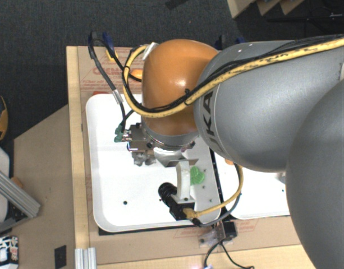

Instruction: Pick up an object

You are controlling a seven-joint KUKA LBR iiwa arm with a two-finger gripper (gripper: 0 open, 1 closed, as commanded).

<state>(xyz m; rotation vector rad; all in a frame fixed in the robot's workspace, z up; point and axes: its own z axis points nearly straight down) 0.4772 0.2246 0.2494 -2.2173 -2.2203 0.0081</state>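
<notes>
arm (261, 94) hung low over the left bin (104, 150) | gripper (142, 150) hidden under the wrist, couldn't tell its state | small green object (197, 176) lay near the bin's right wall (tight spot) | I'd centre over it before descending
</notes>
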